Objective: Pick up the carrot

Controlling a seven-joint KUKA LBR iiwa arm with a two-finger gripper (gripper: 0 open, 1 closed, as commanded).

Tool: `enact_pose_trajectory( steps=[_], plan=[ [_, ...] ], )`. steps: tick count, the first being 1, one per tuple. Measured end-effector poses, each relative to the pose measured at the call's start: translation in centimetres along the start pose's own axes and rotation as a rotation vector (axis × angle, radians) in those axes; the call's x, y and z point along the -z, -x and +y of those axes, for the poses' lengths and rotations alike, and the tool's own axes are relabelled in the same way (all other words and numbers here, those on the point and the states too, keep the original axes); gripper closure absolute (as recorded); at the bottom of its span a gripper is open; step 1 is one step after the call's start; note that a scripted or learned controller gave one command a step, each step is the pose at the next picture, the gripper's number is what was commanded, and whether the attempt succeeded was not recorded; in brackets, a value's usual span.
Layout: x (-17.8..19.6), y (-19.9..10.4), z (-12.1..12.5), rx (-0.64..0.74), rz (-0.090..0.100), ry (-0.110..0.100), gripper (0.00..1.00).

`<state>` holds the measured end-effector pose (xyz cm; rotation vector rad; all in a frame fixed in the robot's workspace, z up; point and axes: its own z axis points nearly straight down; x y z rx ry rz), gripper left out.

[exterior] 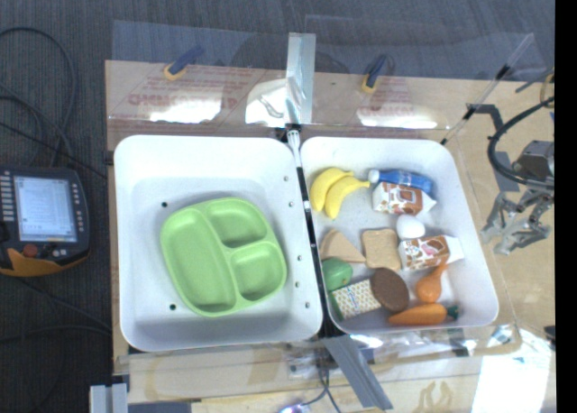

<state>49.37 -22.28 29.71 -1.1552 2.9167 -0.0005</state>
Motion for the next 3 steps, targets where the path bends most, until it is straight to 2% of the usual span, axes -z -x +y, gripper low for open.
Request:
enact_pose_trajectory(
  steps=[1,2,3],
  plan=[
    [-1.8,6.8,-6.1,0.159,0.000,0.003,1.00],
    [-2.3,13.7,-8.5,0.359,-0.002,0.002,1.00],
    [0.2,12.9,-12.0,0.698,-0.003,-0.001,1.00]
  ],
)
